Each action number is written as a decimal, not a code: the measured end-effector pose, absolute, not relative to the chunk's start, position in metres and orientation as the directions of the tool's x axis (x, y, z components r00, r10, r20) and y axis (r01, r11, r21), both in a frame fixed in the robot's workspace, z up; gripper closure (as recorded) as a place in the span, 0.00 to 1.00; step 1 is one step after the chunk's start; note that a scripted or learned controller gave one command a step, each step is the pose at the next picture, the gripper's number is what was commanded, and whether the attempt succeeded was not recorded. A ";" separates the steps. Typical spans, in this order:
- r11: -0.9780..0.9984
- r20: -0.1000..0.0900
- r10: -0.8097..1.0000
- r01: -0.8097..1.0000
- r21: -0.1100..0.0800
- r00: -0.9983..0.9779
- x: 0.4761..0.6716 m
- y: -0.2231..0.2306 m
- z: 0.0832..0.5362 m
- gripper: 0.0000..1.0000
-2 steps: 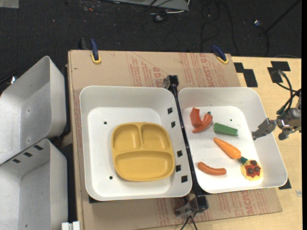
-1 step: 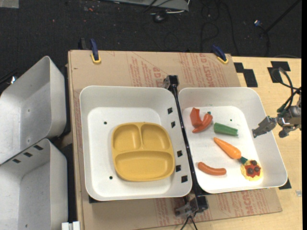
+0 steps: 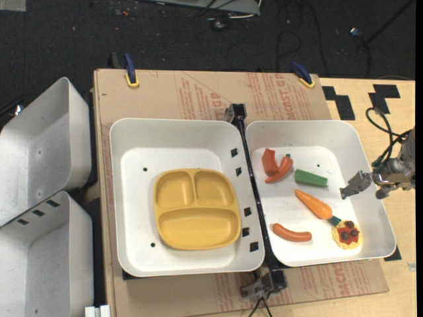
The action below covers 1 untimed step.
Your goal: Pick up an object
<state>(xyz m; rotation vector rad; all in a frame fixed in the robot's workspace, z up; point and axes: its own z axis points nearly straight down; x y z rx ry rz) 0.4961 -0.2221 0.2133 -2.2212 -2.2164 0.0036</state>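
The right bin (image 3: 344,135) holds several toy foods. A red pepper piece (image 3: 274,165) lies at the upper left, with a green stick (image 3: 310,177) just right of it. An orange carrot (image 3: 314,205) sits in the middle, a red sausage (image 3: 291,232) near the front, and a small pizza slice (image 3: 347,234) at the front right. My gripper (image 3: 367,189) hovers at the bin's right rim, right of the green stick and above the pizza slice. It is open, with nothing between its fingers.
The left bin (image 3: 132,144) holds a yellow divided plate (image 3: 197,209). A black divider (image 3: 246,170) separates the two bins. White tubs (image 3: 39,150) stand off the bench at the left. Cables (image 3: 390,131) run by the arm at the right.
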 end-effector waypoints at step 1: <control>-0.001 0.002 1.000 1.000 -0.004 0.001 0.494 -0.211 0.163 0.00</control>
